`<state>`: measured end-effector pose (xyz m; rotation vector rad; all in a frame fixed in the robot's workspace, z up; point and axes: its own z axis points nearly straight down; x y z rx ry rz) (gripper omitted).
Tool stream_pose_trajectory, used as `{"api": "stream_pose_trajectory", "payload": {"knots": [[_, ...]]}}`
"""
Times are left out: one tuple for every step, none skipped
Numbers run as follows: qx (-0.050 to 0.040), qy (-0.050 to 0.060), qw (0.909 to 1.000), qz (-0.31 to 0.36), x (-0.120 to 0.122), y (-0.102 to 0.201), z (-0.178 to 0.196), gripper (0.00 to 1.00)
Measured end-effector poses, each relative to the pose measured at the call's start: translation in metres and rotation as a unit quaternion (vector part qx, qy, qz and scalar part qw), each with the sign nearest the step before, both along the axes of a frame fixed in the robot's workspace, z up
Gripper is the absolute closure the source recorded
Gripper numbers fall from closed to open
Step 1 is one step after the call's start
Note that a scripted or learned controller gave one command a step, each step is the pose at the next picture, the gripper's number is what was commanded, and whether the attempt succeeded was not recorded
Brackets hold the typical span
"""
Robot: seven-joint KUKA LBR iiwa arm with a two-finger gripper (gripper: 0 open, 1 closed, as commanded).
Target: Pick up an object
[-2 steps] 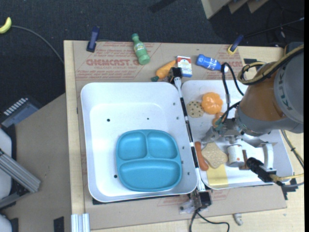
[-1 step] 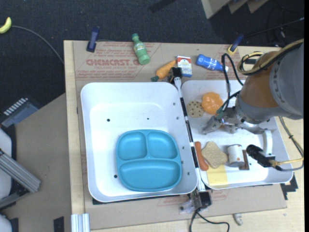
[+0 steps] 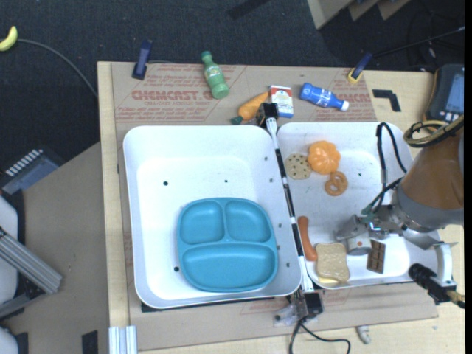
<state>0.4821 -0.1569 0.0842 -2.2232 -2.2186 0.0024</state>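
The arm's two-finger metal claw (image 3: 359, 233) hangs low in the right white bin (image 3: 391, 275), near its front; whether it is open or closed, or has hold of anything, I cannot tell. A brown chocolate-bar piece (image 3: 377, 256) lies just beside it, a tan slice of toast (image 3: 332, 263) nearby.

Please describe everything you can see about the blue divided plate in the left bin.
The blue divided plate lies flat and face up on the floor of the left bin, towards its near right corner. It looks like smooth light blue plastic, a rounded rectangle with three compartments: two smaller ones on the far side and one wide one on the near side. All three compartments hold nothing. Its near right edge comes close to the bin wall. The arm is not near it.
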Motion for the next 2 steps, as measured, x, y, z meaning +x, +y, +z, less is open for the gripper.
{"api": "stream_pose_trajectory", "payload": {"knots": [[-0.0001, -0.001, 1.0, 0.0, 0.001, 0.001, 0.01, 1.0], [0.0008, -0.001, 1.0, 0.002, -0.003, 0.093, 0.1, 1.0]]}}
